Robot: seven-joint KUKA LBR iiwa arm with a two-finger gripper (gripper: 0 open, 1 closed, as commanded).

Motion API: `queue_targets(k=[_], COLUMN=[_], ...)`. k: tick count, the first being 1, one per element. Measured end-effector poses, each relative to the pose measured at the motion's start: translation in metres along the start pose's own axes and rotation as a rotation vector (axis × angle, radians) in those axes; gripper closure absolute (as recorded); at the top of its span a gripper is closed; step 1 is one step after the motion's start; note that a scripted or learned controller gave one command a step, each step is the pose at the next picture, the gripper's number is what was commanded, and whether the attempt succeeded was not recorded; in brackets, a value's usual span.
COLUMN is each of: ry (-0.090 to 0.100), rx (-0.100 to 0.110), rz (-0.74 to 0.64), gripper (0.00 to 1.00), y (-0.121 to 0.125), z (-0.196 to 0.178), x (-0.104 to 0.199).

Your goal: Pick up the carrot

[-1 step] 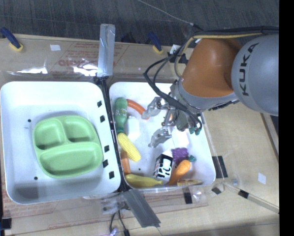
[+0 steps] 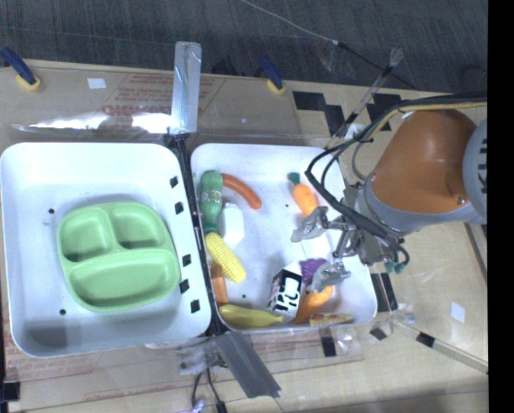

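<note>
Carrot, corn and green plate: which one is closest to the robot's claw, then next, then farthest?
From the gripper:
1. Carrot, just above it in the right bin.
2. Corn, to its left, by the bin's left wall.
3. Green plate, far away in the left bin.

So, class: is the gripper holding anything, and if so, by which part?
Nothing is held. The gripper hangs open over the right bin, with the carrot lying apart from its fingers, above them in the view.
</note>
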State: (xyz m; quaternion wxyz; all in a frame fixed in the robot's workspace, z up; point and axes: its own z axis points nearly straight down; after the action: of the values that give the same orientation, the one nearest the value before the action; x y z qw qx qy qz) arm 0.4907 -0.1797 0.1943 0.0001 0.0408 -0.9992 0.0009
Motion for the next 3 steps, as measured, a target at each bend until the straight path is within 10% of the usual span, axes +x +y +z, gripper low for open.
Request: queue_targets(k=[2, 3], ry=[0.001, -0.007], rx=[-0.004, 0.0], rz=[-0.168, -0.171], gripper=[0.0, 1.0], y=[-0.035, -0.035], z=[0.105, 0.091], x=[-0.12, -0.123])
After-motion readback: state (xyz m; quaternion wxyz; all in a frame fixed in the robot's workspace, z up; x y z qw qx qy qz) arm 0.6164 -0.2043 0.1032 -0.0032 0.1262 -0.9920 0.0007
